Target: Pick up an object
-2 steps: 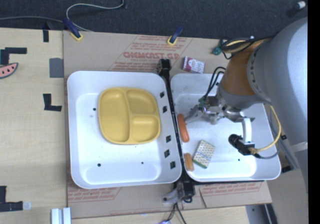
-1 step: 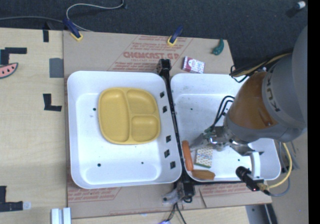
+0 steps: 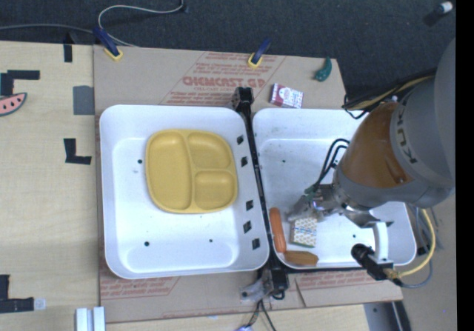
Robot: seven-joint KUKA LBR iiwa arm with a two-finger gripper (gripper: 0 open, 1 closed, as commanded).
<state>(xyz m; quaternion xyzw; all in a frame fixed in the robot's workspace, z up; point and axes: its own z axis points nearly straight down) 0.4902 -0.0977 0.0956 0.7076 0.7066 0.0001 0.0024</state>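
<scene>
Hand (image 3: 309, 207) hovers just above the patterned packet (image 3: 304, 232) in the right bin (image 3: 296, 137).

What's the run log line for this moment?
arm: over right bin | gripper: above checkered packet, grasp unclear | nearby: two sausages | left bin: yellow tray

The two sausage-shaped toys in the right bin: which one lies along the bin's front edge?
The shorter brown sausage-shaped toy, lying crosswise along the front wall. The longer orange sausage-shaped toy instead runs lengthwise beside the divider between the bins.
</scene>
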